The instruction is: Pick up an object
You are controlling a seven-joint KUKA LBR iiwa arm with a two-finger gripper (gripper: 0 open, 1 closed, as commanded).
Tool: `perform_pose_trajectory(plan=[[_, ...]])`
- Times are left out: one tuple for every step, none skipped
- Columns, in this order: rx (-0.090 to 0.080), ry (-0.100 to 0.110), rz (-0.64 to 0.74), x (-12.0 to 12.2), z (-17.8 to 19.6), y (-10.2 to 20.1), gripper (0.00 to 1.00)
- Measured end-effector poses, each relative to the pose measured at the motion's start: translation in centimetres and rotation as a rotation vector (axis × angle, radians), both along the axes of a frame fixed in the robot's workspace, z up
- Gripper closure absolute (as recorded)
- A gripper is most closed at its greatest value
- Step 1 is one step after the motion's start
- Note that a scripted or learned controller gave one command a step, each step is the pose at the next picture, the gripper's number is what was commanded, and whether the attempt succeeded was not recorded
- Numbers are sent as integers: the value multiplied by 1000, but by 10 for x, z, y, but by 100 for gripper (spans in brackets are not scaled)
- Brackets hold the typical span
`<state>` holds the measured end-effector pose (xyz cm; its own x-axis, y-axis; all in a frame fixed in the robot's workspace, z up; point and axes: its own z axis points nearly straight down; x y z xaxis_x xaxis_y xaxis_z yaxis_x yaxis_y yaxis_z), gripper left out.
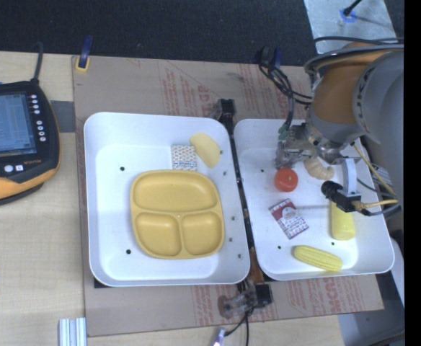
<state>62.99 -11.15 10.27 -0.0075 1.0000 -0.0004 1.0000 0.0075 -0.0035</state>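
My gripper hangs low over the back of the right bin, just above a small red tomato. A beige lump lies right beside the wrist. Further forward in this bin lie a red and white packet, a yellow block and a yellow corn cob. I see nothing between the fingers.
The left bin holds a yellow divided plate, a pale yellow piece and a small patterned packet. A tablet controller rests on the bench at far left. The arm's body covers the right bin's back right corner.
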Motion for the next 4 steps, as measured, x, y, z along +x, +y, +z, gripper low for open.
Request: perform_pose_trajectory(plan=[[0,0,0,0,0,0,0],[-1,1,-2,-26,-11,3,0],[-3,1,0,-25,0,2,100],[0,1,1,-84,89,70,100]])
